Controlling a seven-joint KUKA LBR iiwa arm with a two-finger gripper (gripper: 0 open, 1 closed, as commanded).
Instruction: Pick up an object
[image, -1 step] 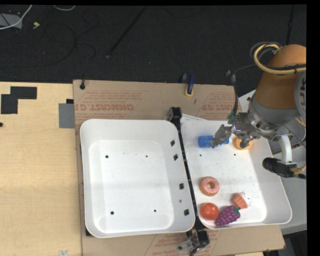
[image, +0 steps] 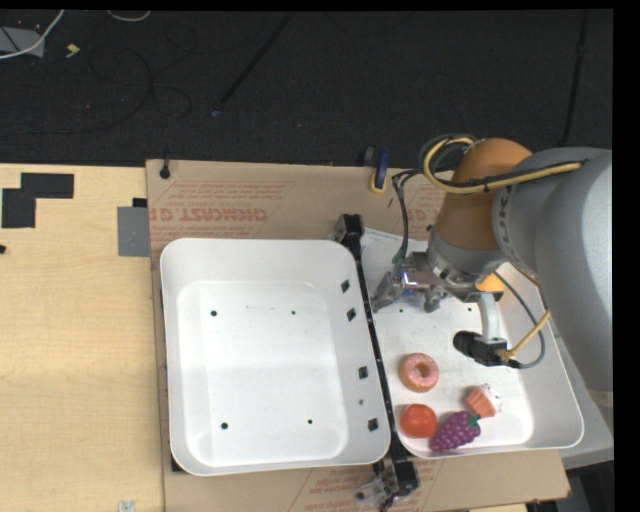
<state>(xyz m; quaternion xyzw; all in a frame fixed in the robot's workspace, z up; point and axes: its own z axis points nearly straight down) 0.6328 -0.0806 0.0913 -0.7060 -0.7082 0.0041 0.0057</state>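
Observation:
The right bin (image: 545, 425) holds a pink ring donut (image: 420, 372), a red tomato (image: 418, 419), a bunch of purple grapes (image: 455, 431) and a small orange-pink piece (image: 481, 401), all in its near half. My gripper (image: 408, 295) hangs low over the far left part of that bin, close to the divider between the bins. It is open, with nothing between its fingers. The donut lies a short way nearer the camera than the gripper, apart from it.
The left bin (image: 190, 300) sits beside the right one, its black-clipped wall (image: 362, 330) just left of the gripper. The grey arm (image: 560, 230) with its orange band fills the right side. Cardboard (image: 250, 205) lies under both bins.

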